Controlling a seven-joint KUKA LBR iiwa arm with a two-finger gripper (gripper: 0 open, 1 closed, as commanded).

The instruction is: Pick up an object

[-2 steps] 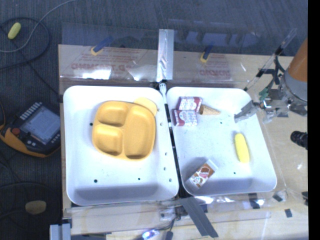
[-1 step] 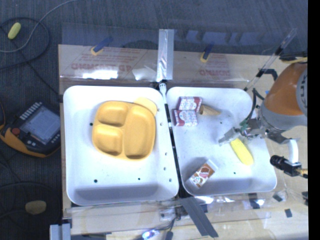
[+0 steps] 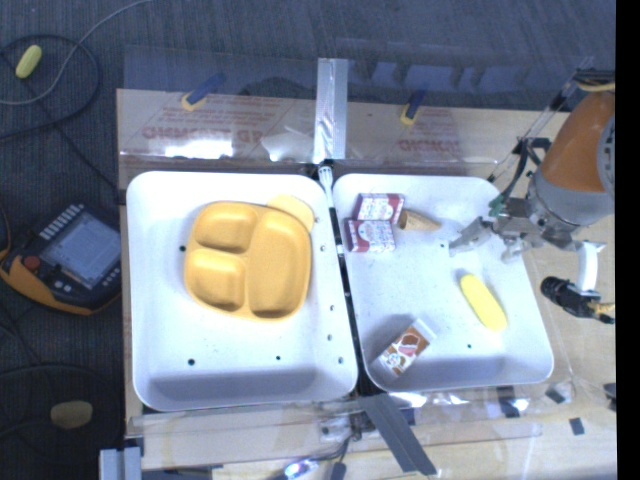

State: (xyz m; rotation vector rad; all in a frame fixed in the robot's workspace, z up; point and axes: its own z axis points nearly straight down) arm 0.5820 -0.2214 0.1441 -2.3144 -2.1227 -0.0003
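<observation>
In the right bin (image 3: pixel 520 353) lie a yellow banana-shaped object (image 3: pixel 482 301), a brown and white packet (image 3: pixel 404 347), two red and white cartons (image 3: pixel 374 222) and a small tan piece (image 3: pixel 421 221). My gripper (image 3: pixel 487 242) hangs over the bin's upper right part, just above the yellow object and apart from it. It is open, its fingers spread with nothing between them. The grey arm with its orange band (image 3: pixel 578 158) comes in from the right.
The left bin (image 3: pixel 150 348) bears a yellow compartment tray (image 3: pixel 248 258) with a pale yellow round piece (image 3: pixel 292 208) at its top right corner. A metal divider strip (image 3: pixel 330 108) stands behind the bins. A handheld pendant (image 3: pixel 70 258) lies on the floor at left.
</observation>
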